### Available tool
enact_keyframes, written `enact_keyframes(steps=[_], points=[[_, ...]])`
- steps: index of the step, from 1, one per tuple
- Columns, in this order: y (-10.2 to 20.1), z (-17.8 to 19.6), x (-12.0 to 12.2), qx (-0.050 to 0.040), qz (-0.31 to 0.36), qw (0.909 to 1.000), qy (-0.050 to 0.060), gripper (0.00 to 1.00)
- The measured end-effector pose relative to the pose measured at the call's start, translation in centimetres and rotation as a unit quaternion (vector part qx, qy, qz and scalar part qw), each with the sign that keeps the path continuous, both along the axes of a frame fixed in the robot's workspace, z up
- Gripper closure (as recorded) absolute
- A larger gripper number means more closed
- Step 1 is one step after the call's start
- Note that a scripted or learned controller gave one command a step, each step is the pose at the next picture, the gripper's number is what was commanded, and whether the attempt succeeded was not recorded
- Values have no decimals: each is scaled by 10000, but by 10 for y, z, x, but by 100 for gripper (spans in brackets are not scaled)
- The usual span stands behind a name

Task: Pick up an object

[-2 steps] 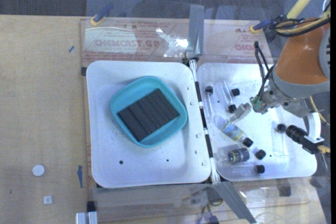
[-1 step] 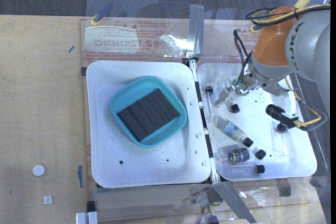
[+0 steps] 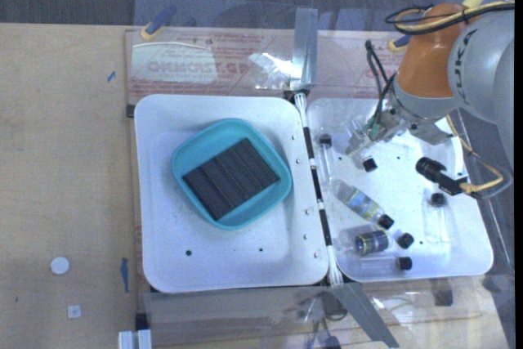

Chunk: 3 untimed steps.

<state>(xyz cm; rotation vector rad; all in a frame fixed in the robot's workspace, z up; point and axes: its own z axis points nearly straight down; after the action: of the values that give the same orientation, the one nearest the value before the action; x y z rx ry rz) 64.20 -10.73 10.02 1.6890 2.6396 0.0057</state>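
Clear plastic vials (image 3: 359, 203) and small black caps (image 3: 369, 165) lie scattered in your right bin (image 3: 470, 257), with the gripper (image 3: 364, 135) low at its far-left corner holding nothing visible, so a descent risks skidding off the slick vials.

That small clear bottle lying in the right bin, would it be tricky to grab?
Probably. The bottle lies on its side, so a nudge may roll it. Its clear, smooth-looking body could slip between fingers. It looks light, likely plastic.
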Motion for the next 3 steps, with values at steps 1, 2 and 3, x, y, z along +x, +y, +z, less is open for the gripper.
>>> enact_keyframes(steps=[1, 2, 3], points=[[-56, -15, 18, 64, -479, 9985, 250, 100], [-3, 88, 26, 4, -1360, 9907, 23, 100], [71, 109, 12, 13, -1607, 9870, 47, 100]])
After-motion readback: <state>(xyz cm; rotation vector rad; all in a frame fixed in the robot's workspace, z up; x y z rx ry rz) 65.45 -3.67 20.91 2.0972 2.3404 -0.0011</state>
